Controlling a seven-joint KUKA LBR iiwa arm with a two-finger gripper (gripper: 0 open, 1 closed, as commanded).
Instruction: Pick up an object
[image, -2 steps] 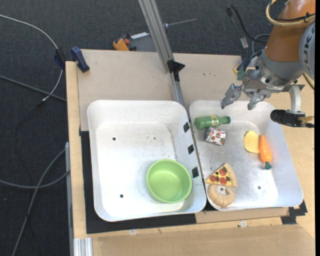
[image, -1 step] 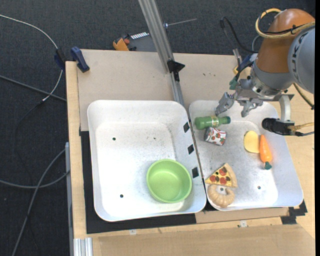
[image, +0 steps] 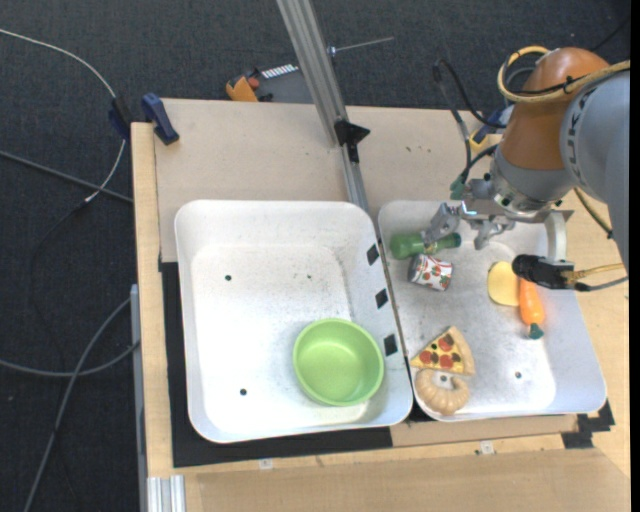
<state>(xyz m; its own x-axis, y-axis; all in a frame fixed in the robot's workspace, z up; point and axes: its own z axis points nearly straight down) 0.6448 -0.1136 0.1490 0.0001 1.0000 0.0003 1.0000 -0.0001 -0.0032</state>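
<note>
Grey arm with an orange band above the wrist (image: 560, 110) enters from the right, at the far side. The wrist is bent downward, carrying the metal two-finger hand (image: 460, 228) low at the far right. Its fingers (image: 441, 222) point down and leftward, set slightly apart, with nothing visible between them.

We see the two-finger gripper (image: 458, 228) low over the right white bin's (image: 560, 385) far left corner, by a green bottle (image: 412, 243); a green bowl (image: 338, 361) sits in the left white bin (image: 230, 300).
</note>
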